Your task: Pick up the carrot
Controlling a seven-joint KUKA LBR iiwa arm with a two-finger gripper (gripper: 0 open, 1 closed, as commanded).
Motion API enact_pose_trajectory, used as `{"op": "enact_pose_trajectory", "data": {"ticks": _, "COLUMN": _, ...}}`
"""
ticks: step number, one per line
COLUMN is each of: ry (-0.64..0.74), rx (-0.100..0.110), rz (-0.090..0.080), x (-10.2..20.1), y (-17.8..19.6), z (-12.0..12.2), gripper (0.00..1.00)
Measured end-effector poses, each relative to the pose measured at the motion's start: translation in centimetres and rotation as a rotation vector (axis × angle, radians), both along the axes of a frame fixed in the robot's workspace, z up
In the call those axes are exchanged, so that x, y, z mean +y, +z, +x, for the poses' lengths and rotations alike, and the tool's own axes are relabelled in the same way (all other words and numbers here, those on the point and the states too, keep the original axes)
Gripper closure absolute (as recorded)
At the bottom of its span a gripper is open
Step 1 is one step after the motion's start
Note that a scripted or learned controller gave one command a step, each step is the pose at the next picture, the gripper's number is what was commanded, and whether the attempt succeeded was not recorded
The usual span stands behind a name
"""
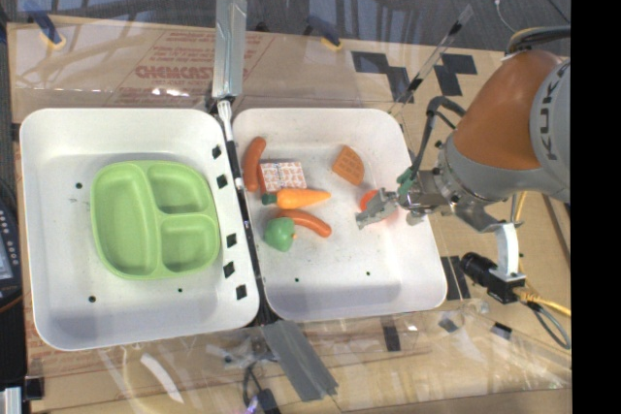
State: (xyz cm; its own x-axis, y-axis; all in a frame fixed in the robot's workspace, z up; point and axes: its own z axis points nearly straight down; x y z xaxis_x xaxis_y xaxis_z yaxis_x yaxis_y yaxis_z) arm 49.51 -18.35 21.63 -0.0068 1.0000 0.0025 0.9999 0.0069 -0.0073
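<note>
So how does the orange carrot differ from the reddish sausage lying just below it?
The tapered orange carrot is bright orange with a green stub at its left end; the curved reddish sausage is darker, red-brown, and one colour throughout. The carrot narrows to a point on the right, while the sausage is rounded at both ends and bends slightly. Both lie flat in the right white bin, similar in length.
</note>
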Motion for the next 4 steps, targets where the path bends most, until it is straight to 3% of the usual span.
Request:
{"op": "enact_pose_trajectory", "data": {"ticks": 1, "ry": -0.007, "rx": -0.016, "rz": -0.004, "x": 5.0, "y": -11.2, "z": 6.7, "gripper": 0.00}}
{"op": "enact_pose_trajectory", "data": {"ticks": 2, "ry": 0.227, "rx": 0.001, "rz": 0.002, "x": 7.3, "y": -10.7, "z": 5.6, "gripper": 0.00}}
{"op": "enact_pose_trajectory", "data": {"ticks": 3, "ry": 0.071, "rx": 0.005, "rz": 0.000, "x": 5.9, "y": -12.7, "z": 12.2, "gripper": 0.00}}
{"op": "enact_pose_trajectory", "data": {"ticks": 4, "ry": 0.239, "rx": 0.013, "rz": 0.005, "x": 2.7, "y": -12.8, "z": 15.8, "gripper": 0.00}}
